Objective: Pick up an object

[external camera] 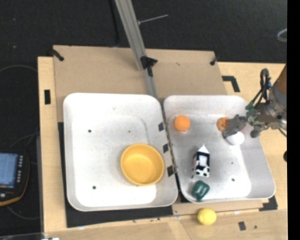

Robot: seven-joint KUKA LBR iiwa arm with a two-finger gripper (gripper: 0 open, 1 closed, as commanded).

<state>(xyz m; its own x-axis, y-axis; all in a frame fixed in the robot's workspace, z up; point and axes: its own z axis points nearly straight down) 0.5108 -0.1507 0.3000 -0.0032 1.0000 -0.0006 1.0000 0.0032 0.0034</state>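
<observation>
- The left bin (90, 114) holds a yellow bowl (142, 164), sitting upright near its lower right corner and well apart from the arm; nothing there looks touched
- In the right bin (210, 106), an orange ball (182, 123) lies near the upper left, free on the floor of the bin
- Below it a black-and-white carton (201, 164) stands near the middle, with a green object (200, 189) just beside it at the lower rim (what the green thing is, I cannot tell)
- A yellow ball (206, 216) rests on the surface (115, 74) outside the bins, just past the right bin's lower edge
- Further right, a small orange object (222, 123) and a white ball (235, 138) lie close together at the spot where the arm comes in
- The hand (234, 129) is low over that pair, seemingly touching or just above the white ball; whether it is spread or pinching anything I cannot tell
- My judgement: the reach is made, but no object is visibly lifted, so the grasp and the raise are left to do
</observation>
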